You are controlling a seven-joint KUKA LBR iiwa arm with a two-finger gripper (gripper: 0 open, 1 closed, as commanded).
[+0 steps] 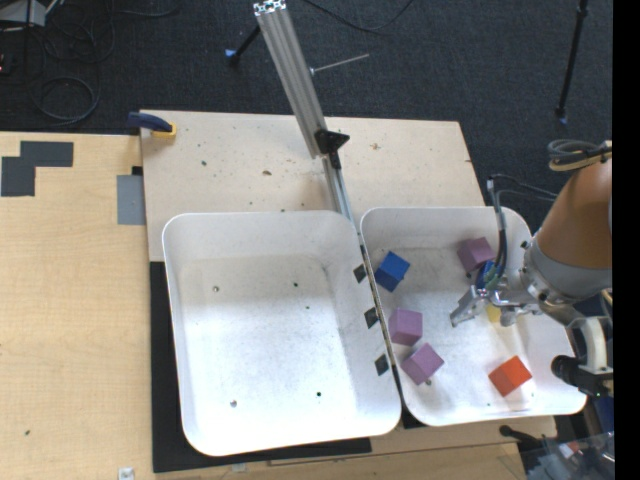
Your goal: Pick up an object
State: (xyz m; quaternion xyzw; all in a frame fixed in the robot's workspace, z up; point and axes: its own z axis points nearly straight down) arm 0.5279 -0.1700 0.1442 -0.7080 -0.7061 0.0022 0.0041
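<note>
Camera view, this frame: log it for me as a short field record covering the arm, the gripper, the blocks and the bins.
arm: grey with orange band, reaching in from the right over the right bin
gripper: low inside the right bin, between the blocks; nothing visibly held
blocks in right bin: blue block, three purple blocks, orange block
nearest block to gripper: the purple one at the bin's far side, apart from it
left bin: white, dark specks on its floor

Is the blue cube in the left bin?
No, the blue cube lies in the right bin, near its left wall.
</note>
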